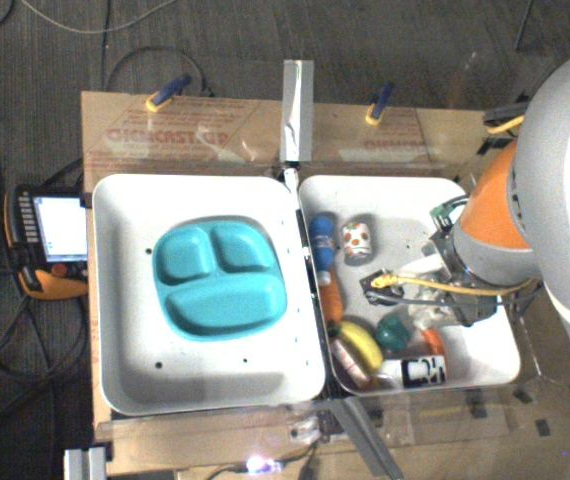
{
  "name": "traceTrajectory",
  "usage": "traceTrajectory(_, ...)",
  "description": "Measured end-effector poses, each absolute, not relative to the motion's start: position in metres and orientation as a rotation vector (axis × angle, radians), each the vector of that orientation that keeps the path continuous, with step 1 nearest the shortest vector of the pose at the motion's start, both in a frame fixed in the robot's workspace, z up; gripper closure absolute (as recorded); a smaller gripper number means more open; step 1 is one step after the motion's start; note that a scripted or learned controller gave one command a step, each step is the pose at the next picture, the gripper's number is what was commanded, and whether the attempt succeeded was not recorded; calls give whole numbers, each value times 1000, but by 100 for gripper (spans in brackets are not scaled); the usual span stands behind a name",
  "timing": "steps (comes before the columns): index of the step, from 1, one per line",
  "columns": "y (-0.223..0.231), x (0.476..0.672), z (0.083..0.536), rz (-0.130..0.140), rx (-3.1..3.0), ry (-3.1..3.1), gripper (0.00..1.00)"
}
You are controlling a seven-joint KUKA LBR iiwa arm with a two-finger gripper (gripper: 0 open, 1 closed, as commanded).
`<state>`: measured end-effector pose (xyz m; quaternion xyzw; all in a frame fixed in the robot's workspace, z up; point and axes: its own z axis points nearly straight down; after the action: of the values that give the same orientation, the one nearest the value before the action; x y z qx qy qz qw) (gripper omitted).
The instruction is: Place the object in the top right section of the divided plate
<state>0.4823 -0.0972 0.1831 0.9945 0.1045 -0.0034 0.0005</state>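
My claw (433, 303) hung low over the white bin (485, 368) right of the teal divided plate (223, 276). Honestly couldn't tell how wide it was or whether it had hold of anything. The loose stuff all sat right of the plate: blue bottle (321, 238) closest, spotted cup (356, 238) just past it, yellow lump (358, 343) and teal ball (392, 333) further right, nearer the claw.
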Motion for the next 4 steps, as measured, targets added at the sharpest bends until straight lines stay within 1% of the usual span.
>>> traceTrajectory(1, -150, 490, 182, -10, 3096, 529, 100)
traceTrajectory(2, -150, 505, 263, -8, 3071, 657, 100)
traceTrajectory(3, -22, 503, 223, -9, 3074, 653, 100)
traceTrajectory(4, 73, 538, 204, -12, 3035, 811, 100)
